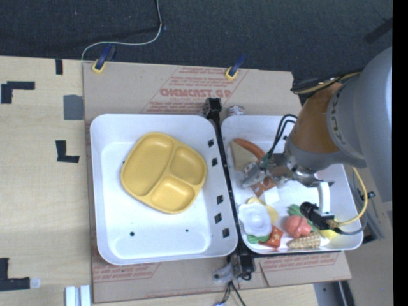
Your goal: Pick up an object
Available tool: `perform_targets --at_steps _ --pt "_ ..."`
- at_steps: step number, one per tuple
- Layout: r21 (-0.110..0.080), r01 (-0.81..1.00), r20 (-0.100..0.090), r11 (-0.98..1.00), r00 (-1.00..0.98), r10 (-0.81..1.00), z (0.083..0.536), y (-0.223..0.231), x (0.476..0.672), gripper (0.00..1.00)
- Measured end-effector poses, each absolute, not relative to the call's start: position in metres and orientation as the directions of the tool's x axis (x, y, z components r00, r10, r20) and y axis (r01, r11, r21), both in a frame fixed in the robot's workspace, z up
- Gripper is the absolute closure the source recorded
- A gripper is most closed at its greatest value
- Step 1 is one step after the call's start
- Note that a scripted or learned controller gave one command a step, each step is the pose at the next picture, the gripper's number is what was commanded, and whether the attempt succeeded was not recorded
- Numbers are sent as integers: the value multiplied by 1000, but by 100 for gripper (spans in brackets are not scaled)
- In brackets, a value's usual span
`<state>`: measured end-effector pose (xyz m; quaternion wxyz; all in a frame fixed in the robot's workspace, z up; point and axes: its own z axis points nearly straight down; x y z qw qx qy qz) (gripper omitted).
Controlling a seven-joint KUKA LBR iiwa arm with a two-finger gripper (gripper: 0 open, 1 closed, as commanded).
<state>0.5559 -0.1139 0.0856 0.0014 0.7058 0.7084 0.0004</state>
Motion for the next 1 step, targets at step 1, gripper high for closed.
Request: perform_targets --at_steps 1 --pt "3 1000 -1 2 -2 1000 96 -115 554 100"
